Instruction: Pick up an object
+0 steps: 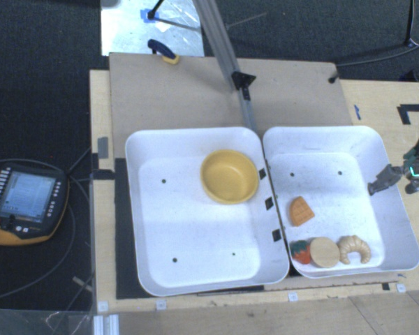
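Gripper (385, 180) hardware was seen at the right rim of the right bin (377, 145), a dark finger-like part reaching inward over the rim while the rest of the wrist sat farther right at the frame edge. Whether it was spread or pressed together could not be told, and nothing was seen held by it.

All places below are given relative to the right bin. Inside it, near its middle and toward its left wall, an orange wedge (301, 211) was lying alone. Along its near wall three items were grouped: a red and green piece (300, 251) at the near left corner, a round tan disc (325, 252) touching it on the right, and a croissant-shaped piece (355, 248) just beside the disc, farther right. All four were well apart from the gripper.

Touching the right bin on its left side, the left bin (153, 257) was placed, and a yellow bowl (229, 176) was set upright in its far right part, close to the shared wall. Beyond the far edge of the right bin, a grey pole (220, 37) was seen slanting across the board. Well to the left of both bins, a teach pendant (24, 201) with a lit screen was lying on the dark floor.
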Robot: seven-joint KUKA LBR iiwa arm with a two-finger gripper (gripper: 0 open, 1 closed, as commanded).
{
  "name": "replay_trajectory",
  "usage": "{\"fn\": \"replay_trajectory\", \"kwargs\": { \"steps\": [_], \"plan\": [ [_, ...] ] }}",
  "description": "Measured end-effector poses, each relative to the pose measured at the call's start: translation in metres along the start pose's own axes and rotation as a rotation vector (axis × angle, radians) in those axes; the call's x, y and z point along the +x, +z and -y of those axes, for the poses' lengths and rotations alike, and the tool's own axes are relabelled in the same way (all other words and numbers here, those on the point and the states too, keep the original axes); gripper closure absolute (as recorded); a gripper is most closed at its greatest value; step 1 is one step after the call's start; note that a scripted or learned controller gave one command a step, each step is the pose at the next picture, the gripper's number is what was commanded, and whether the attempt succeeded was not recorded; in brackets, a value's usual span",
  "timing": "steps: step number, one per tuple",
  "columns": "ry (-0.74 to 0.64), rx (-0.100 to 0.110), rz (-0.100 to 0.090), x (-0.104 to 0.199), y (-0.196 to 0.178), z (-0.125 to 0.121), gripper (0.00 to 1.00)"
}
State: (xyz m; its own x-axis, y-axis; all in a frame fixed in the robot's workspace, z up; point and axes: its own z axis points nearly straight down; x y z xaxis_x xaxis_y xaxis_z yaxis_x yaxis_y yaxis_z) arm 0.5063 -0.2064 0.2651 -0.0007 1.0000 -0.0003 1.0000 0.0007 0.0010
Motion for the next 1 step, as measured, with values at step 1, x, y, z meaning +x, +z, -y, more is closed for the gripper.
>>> {"fn": "replay_trajectory", "kwargs": {
  "steps": [1],
  "plan": [
    [0.000, 0.000, 0.000, 0.0000, 0.0000, 0.0000, 0.00]
  ]
}}
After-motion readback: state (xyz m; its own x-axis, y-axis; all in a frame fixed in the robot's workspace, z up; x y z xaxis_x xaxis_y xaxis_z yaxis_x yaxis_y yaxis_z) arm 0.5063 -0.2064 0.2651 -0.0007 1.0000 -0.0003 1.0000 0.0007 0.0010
